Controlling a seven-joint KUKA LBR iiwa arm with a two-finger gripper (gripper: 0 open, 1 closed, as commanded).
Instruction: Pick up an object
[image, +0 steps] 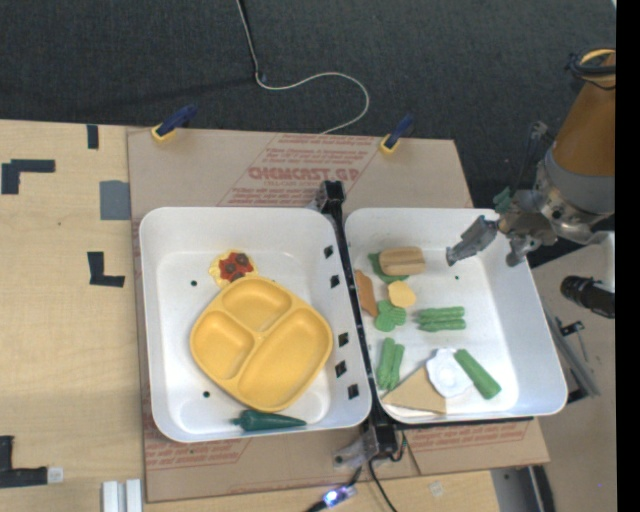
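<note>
End effector (492, 240) sits over right bin's (530, 330) far right corner, fingers spread, gripping nothing. Your nearest pick: bun (401, 261) just left of it (toy food crowds that bin). Left bin (160, 300) carries yellow tray (262, 344), green pepper (268, 422).

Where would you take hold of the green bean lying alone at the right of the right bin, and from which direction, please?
Probably across the middle of the green bean, coming straight down from above. It lies flat and slanted on the floor of the right bin, long and narrow, so the gripper should close across its short width. Its right side is open; the white piece sits close on its left.
</note>
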